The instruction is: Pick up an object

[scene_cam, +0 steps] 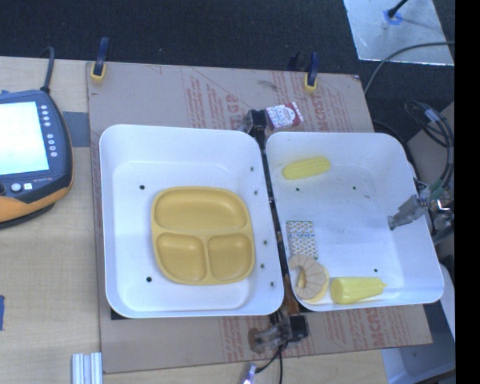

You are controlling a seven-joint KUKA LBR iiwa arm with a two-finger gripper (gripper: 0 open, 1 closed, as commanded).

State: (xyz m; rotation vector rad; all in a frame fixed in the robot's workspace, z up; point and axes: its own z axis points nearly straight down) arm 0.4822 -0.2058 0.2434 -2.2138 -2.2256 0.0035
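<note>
The right bin point(384, 166) holds a yellow corn cob point(306, 168) near its far left corner. A small patterned packet point(301, 235) lies by its left wall. A round beige pastry point(310, 278) and a yellow cylinder-like piece point(355, 289) lie side by side at the near edge. My gripper point(406, 213) reaches in over the bin's right rim, low and apart from all of these. It is small and partly cut off at the view's edge. A yellow divided plate point(202, 235) rests in the left bin point(120, 174).
A teach pendant point(20, 154) lies on the bench to the left. A small red and white packet point(282, 116) sits outside the bins at the back. Clamps point(311, 70) hold the cardboard base. Cables point(428, 118) run at the right.
</note>
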